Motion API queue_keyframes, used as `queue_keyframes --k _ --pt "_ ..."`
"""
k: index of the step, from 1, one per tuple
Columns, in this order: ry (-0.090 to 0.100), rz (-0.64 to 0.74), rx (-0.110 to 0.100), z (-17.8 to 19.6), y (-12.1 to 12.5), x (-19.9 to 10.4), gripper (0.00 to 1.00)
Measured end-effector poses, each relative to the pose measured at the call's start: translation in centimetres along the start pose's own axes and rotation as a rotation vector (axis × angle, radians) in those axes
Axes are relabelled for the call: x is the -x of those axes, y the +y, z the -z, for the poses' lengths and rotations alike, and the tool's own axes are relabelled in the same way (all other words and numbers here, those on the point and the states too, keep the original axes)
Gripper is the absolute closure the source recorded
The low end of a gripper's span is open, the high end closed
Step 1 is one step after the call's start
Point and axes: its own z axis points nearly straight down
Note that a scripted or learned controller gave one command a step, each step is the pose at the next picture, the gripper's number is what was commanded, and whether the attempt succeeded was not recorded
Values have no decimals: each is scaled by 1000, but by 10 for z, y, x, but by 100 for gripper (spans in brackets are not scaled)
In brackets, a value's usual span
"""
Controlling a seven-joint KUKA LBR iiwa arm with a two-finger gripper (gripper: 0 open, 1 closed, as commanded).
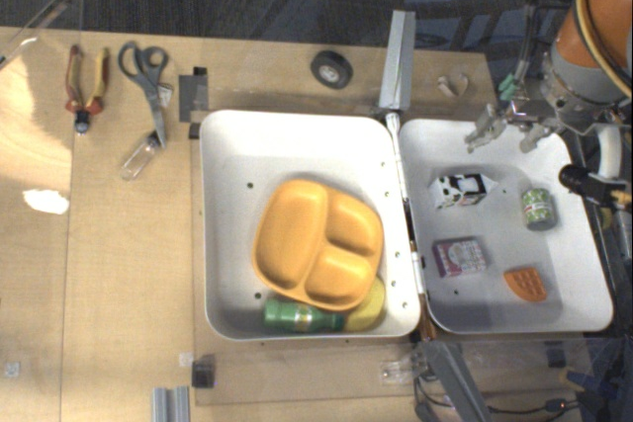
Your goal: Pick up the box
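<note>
The box (460, 257) is lying flat near the middle of the right bin (593, 311), toward its left wall. The gripper (507, 126) is hovering open over that bin's back edge, well apart from it, gripping nothing.

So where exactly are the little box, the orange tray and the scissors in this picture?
box (460, 257), camera view, middle of its purple top face.
orange tray (318, 242), camera view, ridge between its compartments.
scissors (150, 86), camera view, near the pivot where the blades meet the handles.
</note>
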Motion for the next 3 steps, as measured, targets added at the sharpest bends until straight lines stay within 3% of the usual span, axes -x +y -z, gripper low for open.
queue_keyframes --k 1,2,3 --pt "0 15 0 -49 -80 -11 0" --pt "0 -85 11 -161 -98 -20 0" --pt "-1 -82 16 -150 -96 -20 100"
